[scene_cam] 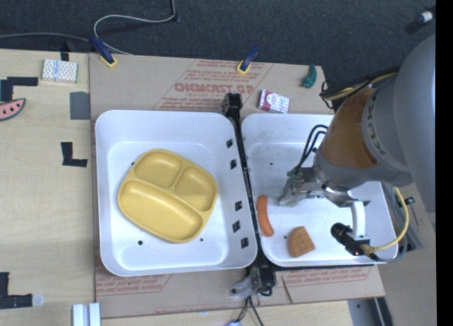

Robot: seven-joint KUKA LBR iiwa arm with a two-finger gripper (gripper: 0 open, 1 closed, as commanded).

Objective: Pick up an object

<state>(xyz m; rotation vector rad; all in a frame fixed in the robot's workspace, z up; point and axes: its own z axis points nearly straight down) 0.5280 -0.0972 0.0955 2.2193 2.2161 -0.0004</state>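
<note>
While the gripper (291, 194) is hanging low in the right bin (283, 128) beside the orange sausage (264, 216), we are seeing nothing between its fingers; whether they are parted, we cannot tell; the yellow tray (167, 194) is lying apart in the left bin (113, 176).

Pincer (291, 194) above right bin (283, 134), near sausage (265, 216)

Arm bent low, gripper (291, 191) pts left (blurry).
</note>
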